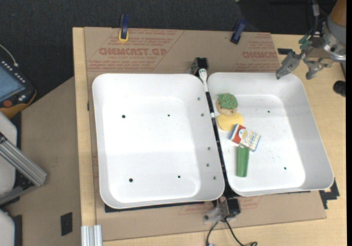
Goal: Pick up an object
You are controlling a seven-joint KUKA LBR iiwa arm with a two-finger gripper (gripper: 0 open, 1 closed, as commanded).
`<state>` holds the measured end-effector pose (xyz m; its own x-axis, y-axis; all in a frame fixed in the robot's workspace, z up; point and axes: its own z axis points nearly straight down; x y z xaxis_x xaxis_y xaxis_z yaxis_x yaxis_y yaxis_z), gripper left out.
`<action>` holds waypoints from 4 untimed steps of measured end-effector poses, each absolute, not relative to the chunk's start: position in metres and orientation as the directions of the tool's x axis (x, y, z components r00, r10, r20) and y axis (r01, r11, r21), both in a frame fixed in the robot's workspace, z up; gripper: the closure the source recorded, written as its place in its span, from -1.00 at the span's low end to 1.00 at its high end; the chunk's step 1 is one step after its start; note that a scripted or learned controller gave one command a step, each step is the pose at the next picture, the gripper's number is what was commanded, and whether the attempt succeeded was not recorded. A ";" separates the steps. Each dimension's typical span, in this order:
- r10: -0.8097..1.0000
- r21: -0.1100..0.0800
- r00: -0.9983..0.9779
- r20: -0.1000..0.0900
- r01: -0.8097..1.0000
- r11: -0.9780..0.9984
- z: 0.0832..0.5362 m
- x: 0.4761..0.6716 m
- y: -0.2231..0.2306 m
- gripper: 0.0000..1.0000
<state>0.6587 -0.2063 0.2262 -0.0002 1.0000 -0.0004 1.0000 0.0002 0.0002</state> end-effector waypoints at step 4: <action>1.000 0.019 -0.010 -0.004 1.000 0.010 0.481 0.583 -0.165 1.00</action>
<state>0.5830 -0.1652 0.4806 -0.0099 0.9999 -0.0045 0.9998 0.0100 0.0191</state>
